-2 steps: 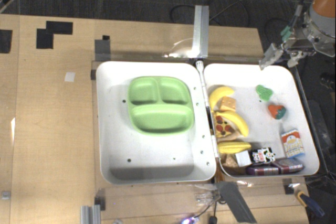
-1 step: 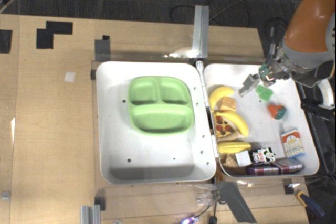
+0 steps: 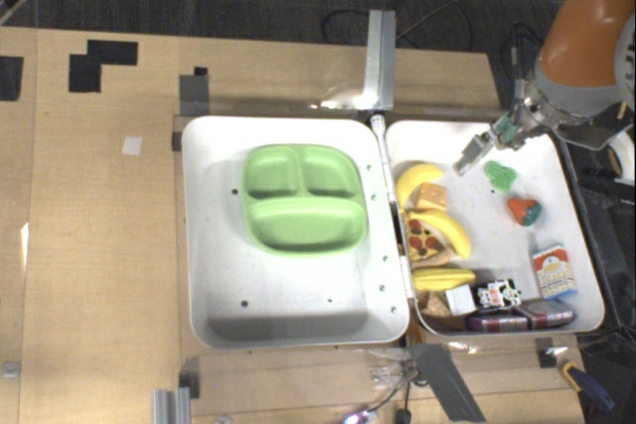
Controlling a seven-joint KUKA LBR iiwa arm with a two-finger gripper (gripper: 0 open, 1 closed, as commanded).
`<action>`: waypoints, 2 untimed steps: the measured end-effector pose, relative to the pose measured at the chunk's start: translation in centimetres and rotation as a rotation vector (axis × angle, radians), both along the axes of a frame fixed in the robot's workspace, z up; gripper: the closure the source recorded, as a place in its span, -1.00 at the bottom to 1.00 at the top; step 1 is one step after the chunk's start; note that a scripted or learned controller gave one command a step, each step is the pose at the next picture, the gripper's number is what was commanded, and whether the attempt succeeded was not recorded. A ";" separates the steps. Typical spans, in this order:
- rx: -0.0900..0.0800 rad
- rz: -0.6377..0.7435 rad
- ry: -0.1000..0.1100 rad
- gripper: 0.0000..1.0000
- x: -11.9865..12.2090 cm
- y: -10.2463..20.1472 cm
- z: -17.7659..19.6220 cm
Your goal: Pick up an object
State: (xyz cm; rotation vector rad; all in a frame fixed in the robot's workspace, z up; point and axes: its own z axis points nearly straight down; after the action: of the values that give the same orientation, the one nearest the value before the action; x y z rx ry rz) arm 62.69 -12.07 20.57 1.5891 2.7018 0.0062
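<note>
My gripper (image 3: 477, 151) hangs over the upper middle of the right bin (image 3: 556, 154), reaching in from the arm's orange band at the top right. Nothing shows in its grasp. Just right of and below its tip lies a small green toy (image 3: 500, 176), and a red strawberry (image 3: 524, 210) lies further down. To the gripper's lower left are a yellow banana (image 3: 419, 178), a tan bread piece (image 3: 431, 198) and a pizza slice (image 3: 425, 239).
The right bin's front holds another banana (image 3: 442, 278), a small carton (image 3: 553, 271), a cow-patterned box (image 3: 498, 293), a white cube (image 3: 458, 300) and a purple bar (image 3: 519, 318). A green divided plate (image 3: 301, 197) lies in the left bin (image 3: 214, 243).
</note>
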 end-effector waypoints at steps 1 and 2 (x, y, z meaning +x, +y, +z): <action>0.000 0.222 0.001 -1.00 -1.7 3.3 -11.3; -0.002 0.223 -0.021 1.00 -1.1 3.5 -9.3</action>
State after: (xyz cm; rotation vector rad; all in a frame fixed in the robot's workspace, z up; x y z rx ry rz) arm 61.62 -8.57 11.22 1.2716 2.8446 0.0219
